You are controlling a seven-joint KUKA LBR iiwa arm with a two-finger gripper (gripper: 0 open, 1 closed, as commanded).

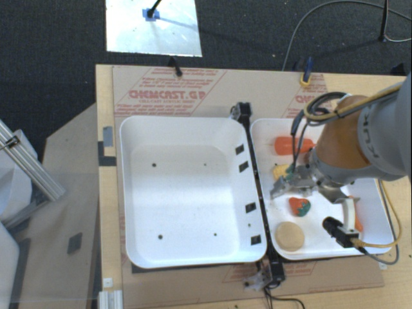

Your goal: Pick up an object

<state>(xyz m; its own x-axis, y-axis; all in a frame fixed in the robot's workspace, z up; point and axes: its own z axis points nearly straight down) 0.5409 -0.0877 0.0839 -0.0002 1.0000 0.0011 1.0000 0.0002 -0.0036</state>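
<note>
My gripper (pixel 291 185) hangs low over the middle of the right bin (pixel 380 201), at the end of the grey arm with its orange band (pixel 341 147). Just below it lies a small red object with a green tip (pixel 298 205), very close to the gripper but not seen held. A yellow object (pixel 279 170) sits just to the upper left of the gripper, partly hidden by it. An orange object (pixel 286 145) lies at the bin's far side. A tan round object (pixel 290 235) rests near the front left corner.
The left bin (pixel 138 172) stands beside the right one, and a black divider strip (pixel 252 179) runs between them. The arm covers much of the right bin's right half. Cables arc over the wrist.
</note>
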